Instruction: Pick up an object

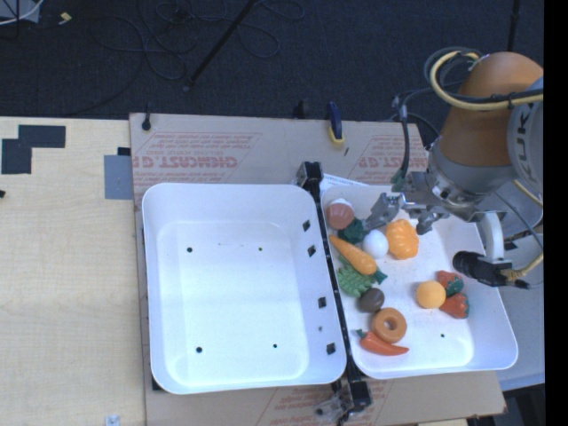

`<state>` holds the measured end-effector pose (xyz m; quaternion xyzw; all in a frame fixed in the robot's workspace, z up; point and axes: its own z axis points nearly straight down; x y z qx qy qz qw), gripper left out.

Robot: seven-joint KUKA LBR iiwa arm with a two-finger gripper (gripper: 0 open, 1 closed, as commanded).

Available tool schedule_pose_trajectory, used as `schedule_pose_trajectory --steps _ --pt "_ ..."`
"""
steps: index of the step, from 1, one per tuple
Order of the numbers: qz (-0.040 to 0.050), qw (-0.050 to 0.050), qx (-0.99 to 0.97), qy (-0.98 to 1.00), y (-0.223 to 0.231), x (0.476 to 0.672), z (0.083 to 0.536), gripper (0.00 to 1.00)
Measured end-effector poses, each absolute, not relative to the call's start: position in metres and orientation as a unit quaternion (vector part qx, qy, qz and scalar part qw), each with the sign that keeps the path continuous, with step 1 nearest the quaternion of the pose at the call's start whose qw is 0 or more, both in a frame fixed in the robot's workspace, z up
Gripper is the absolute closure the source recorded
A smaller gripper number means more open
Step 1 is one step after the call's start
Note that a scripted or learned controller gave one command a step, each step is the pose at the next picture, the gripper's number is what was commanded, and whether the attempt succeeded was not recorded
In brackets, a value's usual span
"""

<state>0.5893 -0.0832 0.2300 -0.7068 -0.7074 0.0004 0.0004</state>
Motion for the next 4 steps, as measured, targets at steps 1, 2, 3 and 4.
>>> schedule_pose_trajectory --steps 1,2,3,4 --pt "0.0032 0.004 -0.707 -0.707 -0.083 0.569 0.155 0.0" --pt "0.0023 0.004 -0.707 -0.707 -0.083 0.499 0.102 0.0" --pt "0.0006 0.0 -0.707 -0.707 -0.103 0.534 0.103 0.0" --pt "0.0024 0.003 -0.705 -0.709 -0.096 0.646 0.087 0.0"
